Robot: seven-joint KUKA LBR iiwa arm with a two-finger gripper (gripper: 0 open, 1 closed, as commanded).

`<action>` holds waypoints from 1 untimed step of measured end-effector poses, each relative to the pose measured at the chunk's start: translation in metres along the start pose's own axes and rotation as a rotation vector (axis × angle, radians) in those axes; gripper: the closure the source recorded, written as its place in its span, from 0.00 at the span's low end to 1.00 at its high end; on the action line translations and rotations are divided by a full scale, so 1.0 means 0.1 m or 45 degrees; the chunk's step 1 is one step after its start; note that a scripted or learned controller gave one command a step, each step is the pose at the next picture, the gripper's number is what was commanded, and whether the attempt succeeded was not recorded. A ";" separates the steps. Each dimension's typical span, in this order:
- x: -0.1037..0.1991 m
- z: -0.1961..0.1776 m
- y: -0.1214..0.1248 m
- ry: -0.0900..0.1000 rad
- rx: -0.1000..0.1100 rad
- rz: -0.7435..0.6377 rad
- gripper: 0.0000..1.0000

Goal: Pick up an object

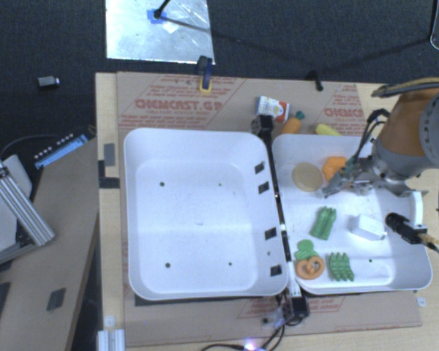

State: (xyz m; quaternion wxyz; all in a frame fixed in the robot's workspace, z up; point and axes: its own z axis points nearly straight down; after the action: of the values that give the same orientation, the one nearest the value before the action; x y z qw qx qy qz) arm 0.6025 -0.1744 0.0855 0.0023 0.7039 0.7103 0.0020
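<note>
A fixed overhead camera looks down at a slant on two shallow white bins side by side on a bench. The left bin [197, 218] holds nothing the arm could pick. The right bin [395, 269] holds all the candidates, so the grey arm with its orange band reaches in there from the right.

The gripper [335, 186] sits low over the bin's upper part, angled towards a tan disc [306, 176] and just beside an orange piece [334, 167]. How it is set cannot be told at this size, and nothing can be seen held in it.

Lower in the same bin, well apart from the gripper, lie a green ridged vegetable [323, 223], a white block [367, 228], an orange ring with a green leaf [309, 265] and a second green piece [341, 267]. The nearest targets appear to be the disc and the orange piece.
</note>
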 end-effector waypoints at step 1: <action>-0.32 0.01 0.23 0.001 0.010 0.006 0.00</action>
State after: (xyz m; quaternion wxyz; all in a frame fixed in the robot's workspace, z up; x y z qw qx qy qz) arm 0.6262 -0.2064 0.0849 -0.0007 0.7056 0.7086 -0.0005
